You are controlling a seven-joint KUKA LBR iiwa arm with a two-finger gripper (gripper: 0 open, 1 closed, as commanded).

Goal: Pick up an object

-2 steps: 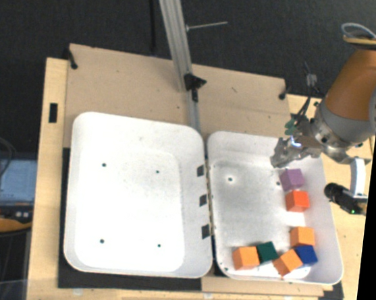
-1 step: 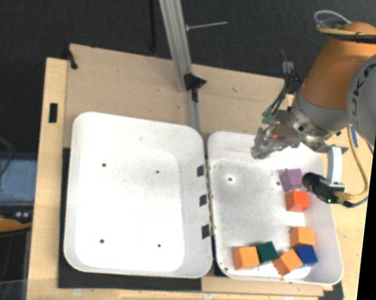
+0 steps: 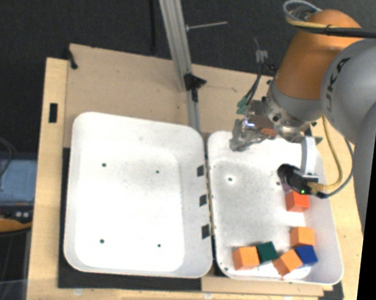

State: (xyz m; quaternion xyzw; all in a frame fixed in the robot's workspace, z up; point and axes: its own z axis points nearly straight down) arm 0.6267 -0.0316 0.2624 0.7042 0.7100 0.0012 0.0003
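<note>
- Gripper (image 3: 244,138) hung over the upper left corner of the right bin (image 3: 250,201), right of frame centre; whether it was open or closed could not be told from this slanted view, and no block showed in its grasp.
- Nothing lay under it there but bare white bin floor near the rim.
- Arm (image 3: 321,60), grey with its orange band, came in from the upper right of the frame above the gripper.
- An orange-red block (image 3: 297,201) sat at the right side of the right bin, just below a small black fitting with a green light, well apart from the gripper.
- Five more blocks clustered along the bin's lower right edge: an orange cube (image 3: 246,257), a dark green one (image 3: 267,251) touching it, another orange one (image 3: 289,261), a blue one (image 3: 305,254) and an orange one (image 3: 302,235) above that.
- The left bin (image 3: 128,193) filled the centre left of the frame.
- To do the step well, I judged the gripper should travel toward the lone orange-red block, which stood free of neighbours, and descend squarely over it.
- The lower cluster looked riskier, its blocks being close enough to jam a finger.
</note>
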